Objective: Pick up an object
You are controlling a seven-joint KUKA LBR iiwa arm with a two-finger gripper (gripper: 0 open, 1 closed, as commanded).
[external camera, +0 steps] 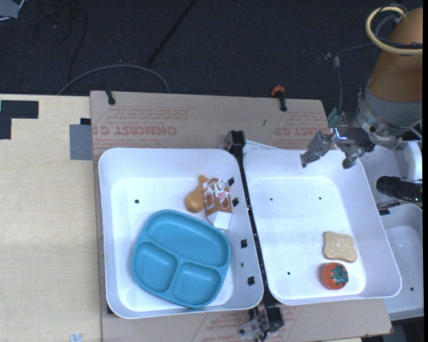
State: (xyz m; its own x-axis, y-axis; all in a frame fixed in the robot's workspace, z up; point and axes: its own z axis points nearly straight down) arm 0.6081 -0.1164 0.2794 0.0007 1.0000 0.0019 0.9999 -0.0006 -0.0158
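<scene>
On dark carpet (200, 41), cardboard-topped bench (200, 123)

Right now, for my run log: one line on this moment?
gripper: open, above right bin far rim, holding nothing | right bin: toast, tomato | left bin: blue tray

Orange band above grey wrist, yellow cable loop, grey metal end effector (333, 149)

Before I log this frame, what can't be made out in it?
- Claw, camera view: small and blurred over the right bin's far rim; nothing can be made out between its fingers.
- Arm: cut off by the right edge.
- Brown items in the left bin: clustered and too small to identify; the blue divided plate covers the white piece beside them.
- Red-orange object: too small to identify.
</scene>
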